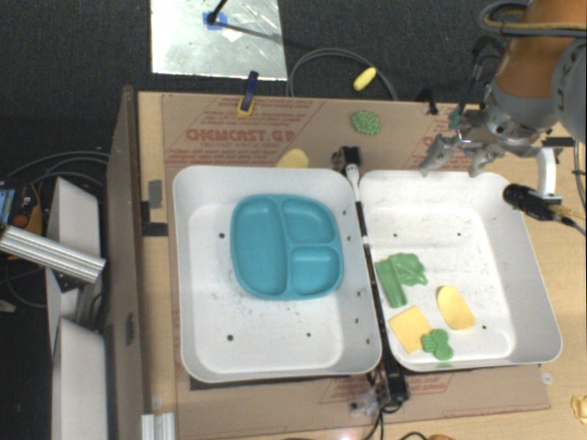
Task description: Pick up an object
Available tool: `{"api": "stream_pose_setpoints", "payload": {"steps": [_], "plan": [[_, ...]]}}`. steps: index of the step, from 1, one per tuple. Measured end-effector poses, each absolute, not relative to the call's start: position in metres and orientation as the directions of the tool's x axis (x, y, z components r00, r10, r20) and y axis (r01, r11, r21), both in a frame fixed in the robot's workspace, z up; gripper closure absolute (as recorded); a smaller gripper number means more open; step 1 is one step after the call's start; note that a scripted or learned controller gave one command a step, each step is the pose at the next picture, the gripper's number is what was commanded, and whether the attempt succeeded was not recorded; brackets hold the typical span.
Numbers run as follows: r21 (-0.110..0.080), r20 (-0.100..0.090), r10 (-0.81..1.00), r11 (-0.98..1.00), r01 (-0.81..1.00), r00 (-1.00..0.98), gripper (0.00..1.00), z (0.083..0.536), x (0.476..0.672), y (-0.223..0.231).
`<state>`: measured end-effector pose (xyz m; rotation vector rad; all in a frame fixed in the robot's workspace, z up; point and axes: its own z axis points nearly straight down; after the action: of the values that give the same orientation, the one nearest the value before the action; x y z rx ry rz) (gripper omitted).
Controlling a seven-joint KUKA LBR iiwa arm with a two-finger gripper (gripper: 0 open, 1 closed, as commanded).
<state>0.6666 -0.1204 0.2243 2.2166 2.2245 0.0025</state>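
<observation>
My gripper [456, 157] hangs over the far edge of the right bin [514, 246], its two fingers spread apart with nothing between them. In the near part of that bin lie a green leafy toy [399, 276], a yellow oval piece [455, 307], a yellow block [410, 323] and a small green lumpy piece [437, 344]. All of them sit well clear of the gripper, towards the front of the bin.
A blue divided plate [284, 246] lies in the left bin [202, 337]. Behind the bins, on the cardboard, rest a green round piece [366, 122], a yellow piece [293, 159] and a yellow capsule [365, 79].
</observation>
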Motion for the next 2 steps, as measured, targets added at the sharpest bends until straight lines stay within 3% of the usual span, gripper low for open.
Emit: {"api": "stream_pose_setpoints", "payload": {"steps": [1, 2], "plan": [[-0.015, 0.004, 1.000, 0.000, 1.000, 0.000, 0.00, 0.090, 0.580, -0.104], [0.003, -0.002, 1.000, -0.002, 1.000, 0.002, 0.00, 0.085, 0.587, -0.161]]}}
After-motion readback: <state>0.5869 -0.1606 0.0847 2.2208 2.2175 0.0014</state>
